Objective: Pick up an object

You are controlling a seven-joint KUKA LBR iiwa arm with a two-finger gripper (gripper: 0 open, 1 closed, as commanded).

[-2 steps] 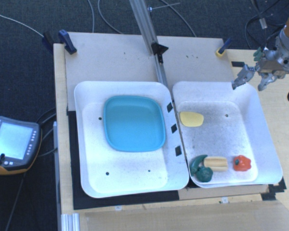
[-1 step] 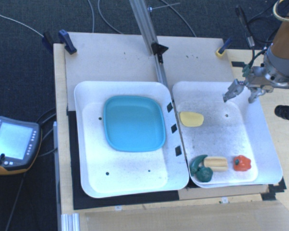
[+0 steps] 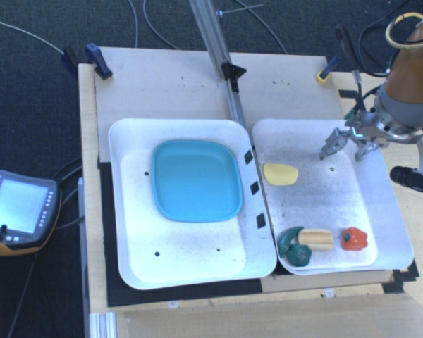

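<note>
The grey two-finger gripper (image 3: 344,146) hangs with fingers spread wide and nothing between them, over the far part of the shallow white right-hand bin (image 3: 381,189), apparently poised to choose. Toward that bin's left wall lies a pale yellow lump (image 3: 280,174); along its near wall sit a green pepper-like piece (image 3: 295,247), a tan block (image 3: 316,239) and a red tomato-like piece (image 3: 353,239).

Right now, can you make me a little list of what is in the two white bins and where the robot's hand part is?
left bin: shallow white bin holding a square blue plastic plate
right bin: shallow white bin holding four toys
far toy: yellow rounded piece near the divider
near toys: green pepper-like toy, tan block, red-orange tomato-like toy in a row
end effector: open, over the right bin's far side, holding nothing
</note>
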